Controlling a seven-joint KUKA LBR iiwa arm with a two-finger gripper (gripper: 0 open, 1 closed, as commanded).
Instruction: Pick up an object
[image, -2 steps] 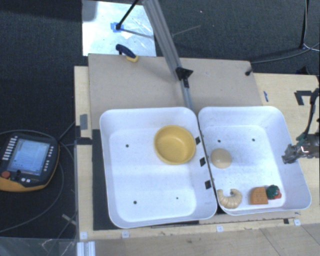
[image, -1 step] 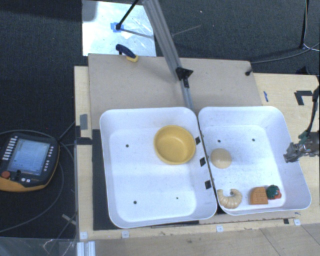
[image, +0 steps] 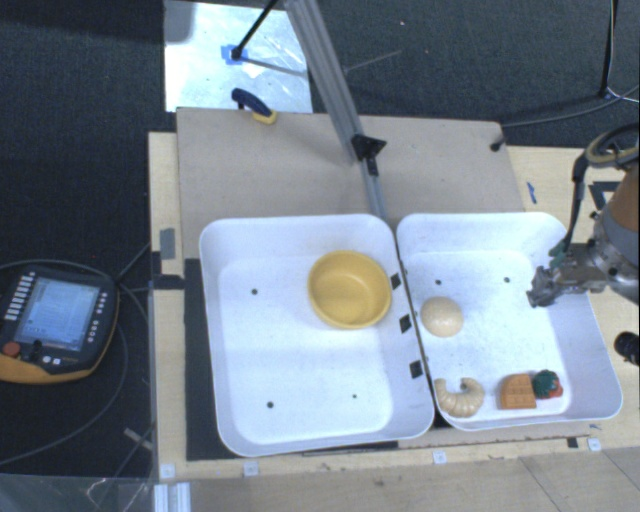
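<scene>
Teach pendant (image: 52, 325): lies on the floor, well left of the bench (image: 165, 300).
Left bin (image: 250, 400): holds a yellow bowl (image: 349, 289) near its upper right corner; likely light, stiff and smooth, best taken by the rim.
Right bin (image: 480, 250): holds the small things.
Cream ball (image: 441, 316): near the left wall; round and probably slippery, so pinch across its middle.
Curled cream piece (image: 461, 396): at the front wall; ridged, likely easier to hold.
Orange block (image: 517, 391): front right, touching a small red and green piece (image: 546, 383); flat sides suit a pinch.
Gripper (image: 541, 288): above the bin's right side, well apart from all objects; whether wide or narrow, I cannot tell.
</scene>
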